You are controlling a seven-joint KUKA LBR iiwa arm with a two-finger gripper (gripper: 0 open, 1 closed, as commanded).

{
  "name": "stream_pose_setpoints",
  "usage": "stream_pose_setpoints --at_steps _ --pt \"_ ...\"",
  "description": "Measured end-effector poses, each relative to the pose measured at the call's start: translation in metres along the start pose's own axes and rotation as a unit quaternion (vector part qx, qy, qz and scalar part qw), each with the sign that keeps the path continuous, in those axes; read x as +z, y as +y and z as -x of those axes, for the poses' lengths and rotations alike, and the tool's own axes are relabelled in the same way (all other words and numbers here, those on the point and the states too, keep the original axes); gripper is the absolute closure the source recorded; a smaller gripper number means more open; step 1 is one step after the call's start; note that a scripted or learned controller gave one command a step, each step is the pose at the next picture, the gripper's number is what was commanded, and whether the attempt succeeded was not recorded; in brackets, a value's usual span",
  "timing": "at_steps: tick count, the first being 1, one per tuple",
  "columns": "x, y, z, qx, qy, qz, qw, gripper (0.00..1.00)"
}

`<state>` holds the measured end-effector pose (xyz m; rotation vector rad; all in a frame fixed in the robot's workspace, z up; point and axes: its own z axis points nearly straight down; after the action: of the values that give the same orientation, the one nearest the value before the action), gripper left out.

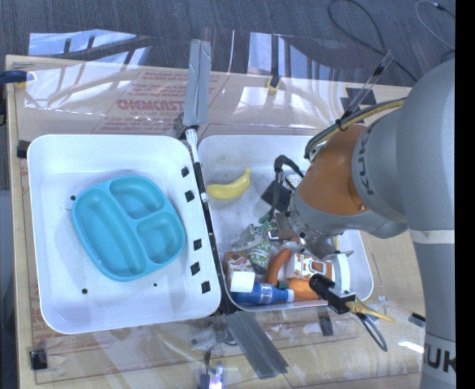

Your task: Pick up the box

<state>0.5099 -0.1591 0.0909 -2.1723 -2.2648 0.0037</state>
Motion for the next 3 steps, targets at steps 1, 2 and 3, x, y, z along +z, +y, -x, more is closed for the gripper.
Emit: stream_pose_setpoints --at_steps 1,2,3 --pt "0.000 0.042 -0.027 0.045 0.000 0.000 0.9990 0.00" --pt "-0.001 0.123 0.011 -0.015 0.000 0.001 0.9999 0.00" --pt "-0.001 0.073 0.018 0.013 0.001 0.000 0.9999 0.00"
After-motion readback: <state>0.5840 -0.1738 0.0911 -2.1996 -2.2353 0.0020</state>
